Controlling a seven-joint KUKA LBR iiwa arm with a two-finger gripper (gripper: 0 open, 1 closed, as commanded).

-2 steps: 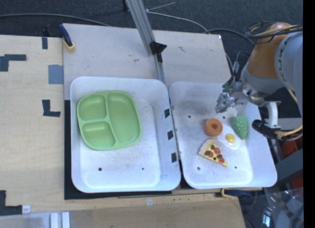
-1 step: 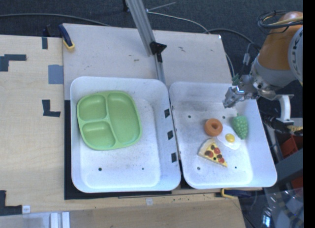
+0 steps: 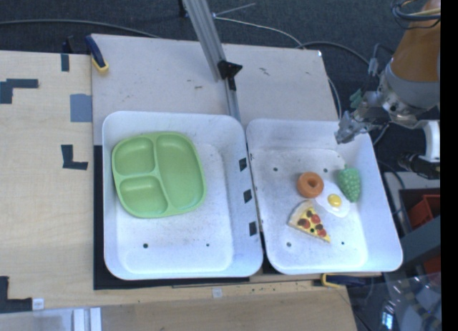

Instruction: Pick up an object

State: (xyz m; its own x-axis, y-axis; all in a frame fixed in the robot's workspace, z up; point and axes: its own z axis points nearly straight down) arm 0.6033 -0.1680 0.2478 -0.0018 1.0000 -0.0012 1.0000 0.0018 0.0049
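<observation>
Two shallow white bins sit side by side on a pale bench, seen from a fixed camera looking down at a slant. The left white bin [image 3: 122,247] holds a light green plastic tray with three compartments [image 3: 157,174], lying flat in its upper half. The right white bin [image 3: 286,144] holds four small toy foods clustered toward its right side: a brown ring-shaped doughnut [image 3: 310,184], a bumpy green bunch of grapes [image 3: 350,183] just right of it, a white fried egg with a yellow yolk [image 3: 335,202] below and between them, and a triangular pizza slice with red and dark toppings [image 3: 310,221] at the lower left of the group. The doughnut, egg and pizza slice lie close together and may be touching; the grapes sit just beside the egg. The grey arm with its orange band reaches in from the right, and its two-finger gripper [image 3: 346,133] hangs over the upper right edge of the right bin, above the grapes and apart from all four toys. Nothing is between its tips; whether they are spread or closed is too small to tell. As a judgement, no object is lifted yet, so the descent, grasp and lift all remain.
</observation>
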